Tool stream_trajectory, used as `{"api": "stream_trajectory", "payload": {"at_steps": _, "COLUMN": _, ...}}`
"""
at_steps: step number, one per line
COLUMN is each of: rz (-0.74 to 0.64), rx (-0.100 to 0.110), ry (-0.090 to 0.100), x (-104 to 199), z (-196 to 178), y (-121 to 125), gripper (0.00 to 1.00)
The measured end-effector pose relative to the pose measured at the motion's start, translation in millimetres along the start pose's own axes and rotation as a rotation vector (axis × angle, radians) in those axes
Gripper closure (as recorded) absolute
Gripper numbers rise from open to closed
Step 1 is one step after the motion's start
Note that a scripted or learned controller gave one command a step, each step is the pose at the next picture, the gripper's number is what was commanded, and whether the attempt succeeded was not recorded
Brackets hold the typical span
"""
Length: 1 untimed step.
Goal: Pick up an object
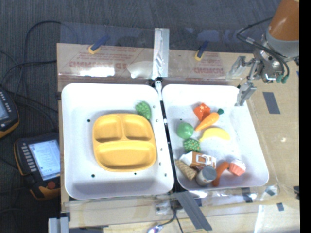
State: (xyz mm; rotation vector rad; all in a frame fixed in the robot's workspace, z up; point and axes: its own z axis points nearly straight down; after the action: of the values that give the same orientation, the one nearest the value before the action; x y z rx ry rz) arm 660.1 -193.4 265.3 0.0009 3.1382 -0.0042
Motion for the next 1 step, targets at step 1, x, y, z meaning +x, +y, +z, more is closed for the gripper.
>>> {"api": "stream_trajectory", "payload": {"at_steps": 1, "rz": -0.178, "rx": 0.000, "ry": 0.003, "x": 34.8, "z": 160.2, "y": 50.2, "gripper": 0.00}}
